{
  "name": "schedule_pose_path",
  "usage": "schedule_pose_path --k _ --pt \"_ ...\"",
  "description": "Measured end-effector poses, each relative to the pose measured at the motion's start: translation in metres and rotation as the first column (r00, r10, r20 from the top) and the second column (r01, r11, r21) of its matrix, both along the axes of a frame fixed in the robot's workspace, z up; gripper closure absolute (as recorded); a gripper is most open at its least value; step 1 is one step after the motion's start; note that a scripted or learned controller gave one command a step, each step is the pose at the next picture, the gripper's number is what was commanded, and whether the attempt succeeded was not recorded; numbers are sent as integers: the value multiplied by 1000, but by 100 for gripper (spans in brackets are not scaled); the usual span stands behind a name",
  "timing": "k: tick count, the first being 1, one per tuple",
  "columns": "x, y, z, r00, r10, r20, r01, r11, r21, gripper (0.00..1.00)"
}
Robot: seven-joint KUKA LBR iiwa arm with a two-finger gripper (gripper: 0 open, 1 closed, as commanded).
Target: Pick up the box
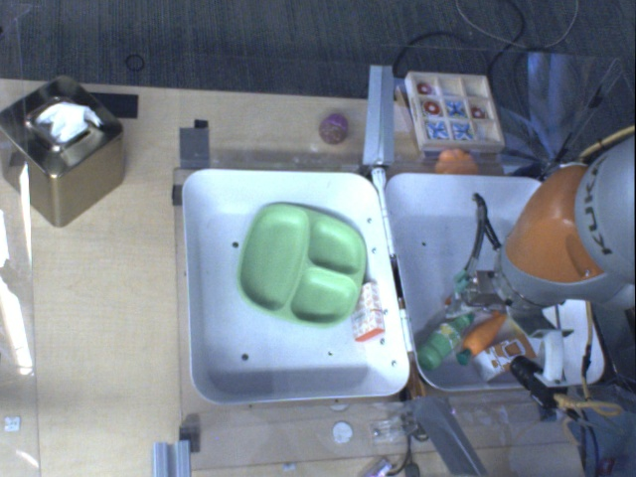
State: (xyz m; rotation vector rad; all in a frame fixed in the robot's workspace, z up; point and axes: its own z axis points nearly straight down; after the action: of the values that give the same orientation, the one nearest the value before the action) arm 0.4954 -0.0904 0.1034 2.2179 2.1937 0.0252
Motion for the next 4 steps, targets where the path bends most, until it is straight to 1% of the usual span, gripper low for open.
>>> schedule_pose_path --k 1,2,3,4 --pt "43 -34 67 994 106 -20 -106 994 3 100" --pt "-7 58 82 862 507 -21 -507 862 2 100" --pt "31 -24 72 893 450 -21 -450 893 0 100" --pt "31 -24 72 893 450 -21 -450 893 0 0"
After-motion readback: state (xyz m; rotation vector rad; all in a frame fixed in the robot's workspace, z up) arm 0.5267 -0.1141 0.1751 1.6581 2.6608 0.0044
